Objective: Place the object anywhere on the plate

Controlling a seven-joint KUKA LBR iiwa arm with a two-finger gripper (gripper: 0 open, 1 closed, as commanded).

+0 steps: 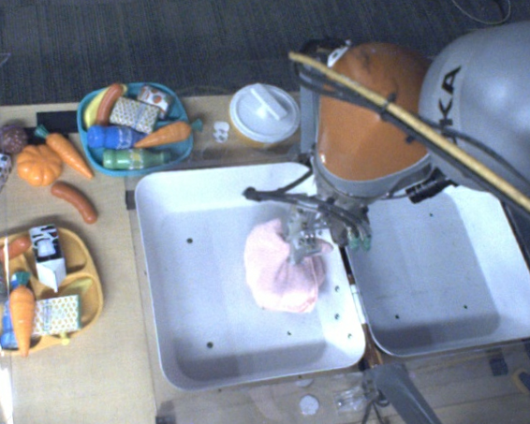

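Observation:
A pale pink plate lies in the left white bin, close to that bin's right wall. My gripper hangs over the plate's upper right part, below the arm's orange band. The gripper's body hides whatever is directly under it, so I cannot make out an object in it or on the plate beneath it. The rest of the plate's surface looks bare.
The right white bin sits under the arm. Left of the bins are a blue bowl of toy food, a yellow tray of toys and loose toy vegetables. A white-lidded tub stands behind the left bin.

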